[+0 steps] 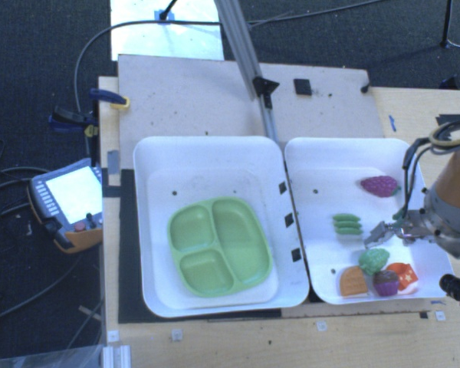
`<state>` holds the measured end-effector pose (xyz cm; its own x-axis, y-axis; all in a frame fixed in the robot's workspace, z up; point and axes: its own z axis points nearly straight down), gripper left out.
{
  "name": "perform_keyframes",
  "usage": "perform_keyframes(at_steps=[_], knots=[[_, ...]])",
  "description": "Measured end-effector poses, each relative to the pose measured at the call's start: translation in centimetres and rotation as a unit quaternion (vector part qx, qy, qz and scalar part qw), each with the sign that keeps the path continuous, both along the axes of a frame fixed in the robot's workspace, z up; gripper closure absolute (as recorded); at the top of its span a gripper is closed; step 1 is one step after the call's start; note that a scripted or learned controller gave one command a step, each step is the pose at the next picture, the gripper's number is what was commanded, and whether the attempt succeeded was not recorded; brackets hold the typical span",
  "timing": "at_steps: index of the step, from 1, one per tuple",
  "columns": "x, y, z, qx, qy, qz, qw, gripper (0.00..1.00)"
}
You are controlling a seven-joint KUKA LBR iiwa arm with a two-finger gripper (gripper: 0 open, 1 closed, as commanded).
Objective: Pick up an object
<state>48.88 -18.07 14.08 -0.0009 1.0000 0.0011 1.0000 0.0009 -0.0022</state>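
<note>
I've got the hand point(377, 236) low in the right bin point(322, 167), fingers spread and gripping nothing, poised just above the green toy point(374, 261) in the near-corner pile, presumably because that piece sits on top and easiest to take.

Green tray point(218, 245), white bins point(215, 153)

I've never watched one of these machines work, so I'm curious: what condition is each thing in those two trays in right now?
Green divided plate: flat in the left bin, nothing in its compartments.
Purple grapes: lying alone in the right bin.
Green pea pods: lying loose mid-bin.
Green, orange, purple and red toy foods: clustered at the near edge.
Gripper: open, just above the cluster, holding nothing.
</note>
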Motion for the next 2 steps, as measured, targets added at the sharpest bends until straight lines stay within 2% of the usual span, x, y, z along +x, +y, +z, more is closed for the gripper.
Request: perform_keyframes(at_steps=[1, 2], knots=[[0.0, 0.0, -5.2, -0.0002, 0.000, 0.000, 1.0000, 0.00], [0.2, 0.0, -3.9, -0.0012, -0.004, 0.000, 1.0000, 1.00]])
